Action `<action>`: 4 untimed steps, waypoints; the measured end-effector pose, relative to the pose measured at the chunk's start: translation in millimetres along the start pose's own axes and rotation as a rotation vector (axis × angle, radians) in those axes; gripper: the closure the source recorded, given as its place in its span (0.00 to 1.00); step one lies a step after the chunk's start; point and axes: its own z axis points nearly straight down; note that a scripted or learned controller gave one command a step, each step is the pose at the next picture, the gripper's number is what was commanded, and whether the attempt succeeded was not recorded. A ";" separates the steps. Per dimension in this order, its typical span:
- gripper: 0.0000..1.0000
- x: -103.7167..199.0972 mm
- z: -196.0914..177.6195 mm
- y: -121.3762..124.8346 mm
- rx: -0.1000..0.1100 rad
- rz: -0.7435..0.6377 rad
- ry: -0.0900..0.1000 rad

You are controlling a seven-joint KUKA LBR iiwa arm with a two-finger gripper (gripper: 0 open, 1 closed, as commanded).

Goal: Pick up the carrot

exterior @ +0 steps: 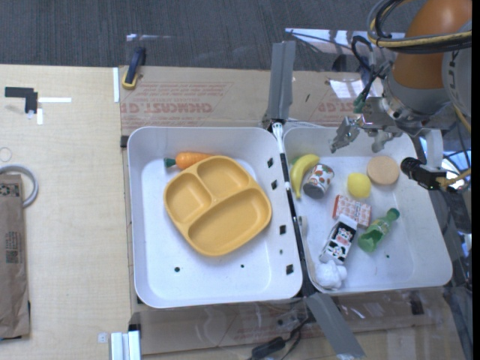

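On the bench, your carrot (pixel 190 158) lies lengthwise just behind the yellow plate (pixel 217 205), well left of your gripper (pixel 358 132), whose fingers look spread, holding nothing.

The carrot (pixel 190 158) is located in the left bin (pixel 146 223), near its far wall. It is orange, with a small green stub at its left end. It is laid flat, with its long axis running roughly left to right. Its near side is set against the far rim of the yellow divided plate (pixel 217 205).
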 end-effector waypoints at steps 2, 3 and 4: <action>0.00 -14.4 -56.6 -3.4 0.001 -0.044 -0.001; 0.00 -40.3 107.5 -51.0 0.000 0.024 0.000; 1.00 -41.3 97.9 -50.6 -0.001 0.028 0.000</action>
